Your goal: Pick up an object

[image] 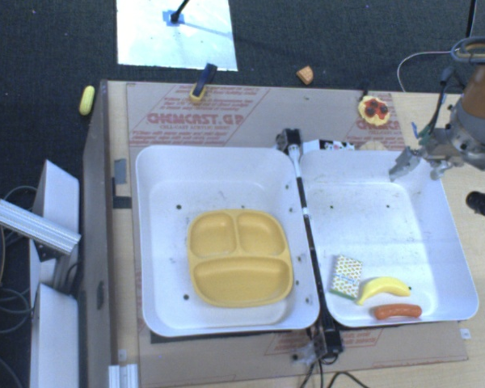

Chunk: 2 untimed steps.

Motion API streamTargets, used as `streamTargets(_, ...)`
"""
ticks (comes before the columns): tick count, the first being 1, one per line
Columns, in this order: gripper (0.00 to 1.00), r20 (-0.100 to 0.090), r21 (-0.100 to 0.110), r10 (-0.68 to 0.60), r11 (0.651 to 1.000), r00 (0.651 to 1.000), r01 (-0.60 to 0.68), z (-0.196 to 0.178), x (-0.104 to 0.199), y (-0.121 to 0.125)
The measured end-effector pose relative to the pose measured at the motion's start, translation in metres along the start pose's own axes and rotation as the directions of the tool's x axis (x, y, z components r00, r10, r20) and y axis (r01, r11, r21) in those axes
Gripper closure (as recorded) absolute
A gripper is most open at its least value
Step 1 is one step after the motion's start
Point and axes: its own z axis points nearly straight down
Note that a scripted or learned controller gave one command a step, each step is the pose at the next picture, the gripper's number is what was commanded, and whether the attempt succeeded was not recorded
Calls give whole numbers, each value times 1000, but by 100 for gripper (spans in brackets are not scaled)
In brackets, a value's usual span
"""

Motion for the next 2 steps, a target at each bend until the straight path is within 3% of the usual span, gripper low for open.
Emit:
streamTargets(1,0,-1,1,0,1000,1000,0,-43,0,32)
streamTargets(2,0,-3,7,2,1000,1000,-2,51,1,12)
